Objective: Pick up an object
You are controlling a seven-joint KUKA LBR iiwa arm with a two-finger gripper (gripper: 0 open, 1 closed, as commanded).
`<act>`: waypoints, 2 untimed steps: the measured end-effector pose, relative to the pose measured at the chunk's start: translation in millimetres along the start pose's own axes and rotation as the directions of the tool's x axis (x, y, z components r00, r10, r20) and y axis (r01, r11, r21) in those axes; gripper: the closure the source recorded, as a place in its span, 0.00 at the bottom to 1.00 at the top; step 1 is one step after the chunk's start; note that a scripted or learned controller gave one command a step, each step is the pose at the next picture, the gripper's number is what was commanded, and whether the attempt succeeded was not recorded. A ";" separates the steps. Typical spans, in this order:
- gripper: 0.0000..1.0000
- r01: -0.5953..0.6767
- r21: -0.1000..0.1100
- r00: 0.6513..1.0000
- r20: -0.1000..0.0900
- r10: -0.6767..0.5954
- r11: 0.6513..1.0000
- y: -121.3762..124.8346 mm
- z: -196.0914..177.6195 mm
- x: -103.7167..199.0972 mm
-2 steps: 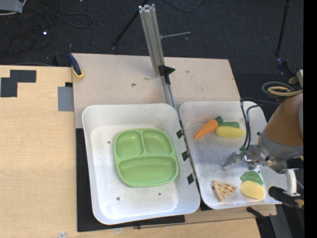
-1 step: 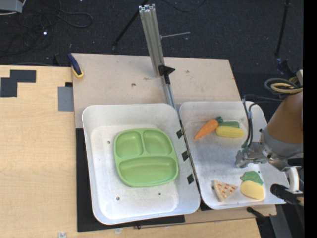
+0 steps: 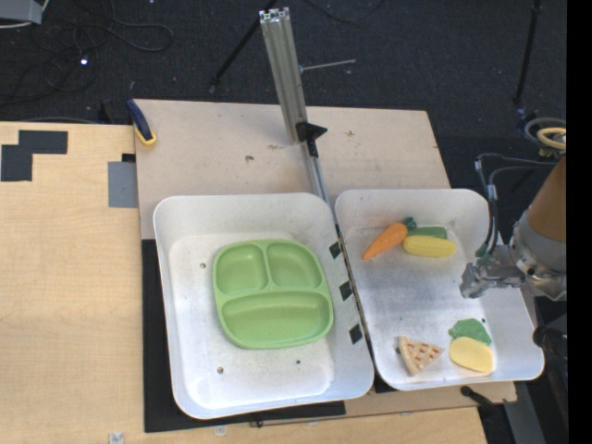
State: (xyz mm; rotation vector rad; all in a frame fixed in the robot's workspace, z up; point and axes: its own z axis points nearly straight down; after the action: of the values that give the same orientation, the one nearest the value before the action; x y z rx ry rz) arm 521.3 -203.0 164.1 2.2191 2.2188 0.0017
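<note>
Orange carrot (image 3: 385, 240), corn (image 3: 430, 244), pizza slice (image 3: 420, 354), lemon (image 3: 472, 354), right bin (image 3: 416, 202)

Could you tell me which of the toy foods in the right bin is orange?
The carrot, lying at the bin's far side, touching the yellow corn; the pizza slice and lemon lie at the near side.

You get even, bright overhead light: the white bins (image 3: 185, 248) glare slightly, shadows stay soft and short, the floor (image 3: 416, 54) toward twelve o'clock is dim, and focus is mildly soft throughout.
</note>
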 end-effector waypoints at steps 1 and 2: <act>1.00 0.001 0.001 1.000 -0.001 -0.001 1.000 -7.2 -52.8 5.5; 1.00 0.002 0.004 1.000 -0.002 -0.002 1.000 -6.8 -61.0 4.8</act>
State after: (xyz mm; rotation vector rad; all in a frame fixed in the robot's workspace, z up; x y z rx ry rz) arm 514.3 -198.1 225.1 2.2196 2.2237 -0.0002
